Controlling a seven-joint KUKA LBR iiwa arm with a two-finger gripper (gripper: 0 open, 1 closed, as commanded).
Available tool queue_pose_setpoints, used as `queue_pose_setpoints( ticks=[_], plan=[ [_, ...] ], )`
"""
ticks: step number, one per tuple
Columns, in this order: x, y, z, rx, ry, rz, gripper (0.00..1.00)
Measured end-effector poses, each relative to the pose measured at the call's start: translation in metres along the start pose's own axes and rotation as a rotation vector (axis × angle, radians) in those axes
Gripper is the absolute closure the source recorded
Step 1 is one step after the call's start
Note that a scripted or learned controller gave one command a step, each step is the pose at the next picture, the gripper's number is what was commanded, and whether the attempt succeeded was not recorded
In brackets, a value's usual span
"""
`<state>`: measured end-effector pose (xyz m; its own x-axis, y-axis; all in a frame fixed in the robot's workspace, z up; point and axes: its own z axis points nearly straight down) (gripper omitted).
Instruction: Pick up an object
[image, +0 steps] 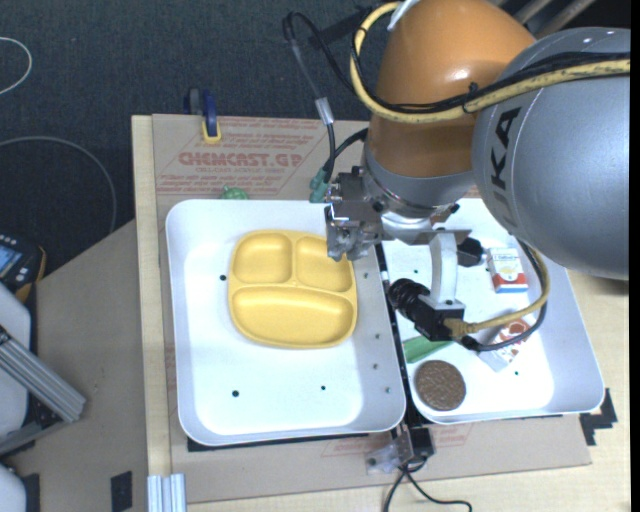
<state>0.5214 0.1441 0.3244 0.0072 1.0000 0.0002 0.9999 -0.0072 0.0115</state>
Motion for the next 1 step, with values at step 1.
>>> queue_pose_setpoints(
  ticks=[1],
  plan=[
    [-0.0434, -0.0109, -0.0578, 0.007, 0.0, -0.005, 1.0]
  ],
)
